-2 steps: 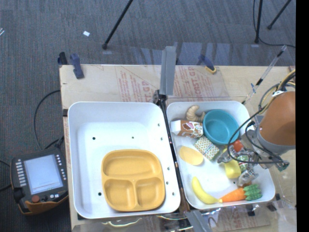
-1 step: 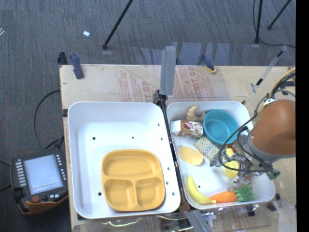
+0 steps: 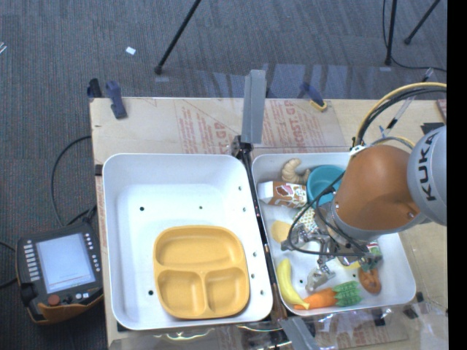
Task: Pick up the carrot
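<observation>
The carrot (image 3: 327, 297), orange with a green leafy end, lies at the front of the right bin (image 3: 406, 283). My gripper (image 3: 321, 274) hangs just above and slightly behind it, reaching down from the orange wrist band (image 3: 376, 188). Nothing shows between the fingers. A yellow banana (image 3: 288, 283) lies just left of the carrot.
The left bin (image 3: 131, 188) holds a yellow compartment tray (image 3: 201, 270). In the right bin there are also a teal cup (image 3: 323, 182), a small printed box (image 3: 290, 193), a tan ginger-like piece (image 3: 292, 169), a pale yellow wedge (image 3: 280, 230) and a brown-orange item (image 3: 369, 279).
</observation>
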You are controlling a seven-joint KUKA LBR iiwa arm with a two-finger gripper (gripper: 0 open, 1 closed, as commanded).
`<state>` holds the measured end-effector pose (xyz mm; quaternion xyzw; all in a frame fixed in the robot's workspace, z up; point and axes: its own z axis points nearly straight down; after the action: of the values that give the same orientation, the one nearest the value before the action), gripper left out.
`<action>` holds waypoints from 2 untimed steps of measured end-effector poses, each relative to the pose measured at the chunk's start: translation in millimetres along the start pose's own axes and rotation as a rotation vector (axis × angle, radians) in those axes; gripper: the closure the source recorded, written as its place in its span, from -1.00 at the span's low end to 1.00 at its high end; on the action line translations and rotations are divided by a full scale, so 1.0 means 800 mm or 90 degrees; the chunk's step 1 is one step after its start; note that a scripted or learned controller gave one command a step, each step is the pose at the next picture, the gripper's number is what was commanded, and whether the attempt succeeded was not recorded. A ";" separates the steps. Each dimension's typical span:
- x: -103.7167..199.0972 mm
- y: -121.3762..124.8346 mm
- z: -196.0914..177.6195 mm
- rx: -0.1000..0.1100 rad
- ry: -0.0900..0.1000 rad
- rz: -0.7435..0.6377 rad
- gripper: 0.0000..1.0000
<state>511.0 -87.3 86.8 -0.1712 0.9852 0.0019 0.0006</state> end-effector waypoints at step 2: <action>0.021 -0.022 0.000 0.000 0.002 -0.193 1.00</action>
<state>501.0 -110.0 86.8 -0.3179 0.9481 0.0013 -0.0003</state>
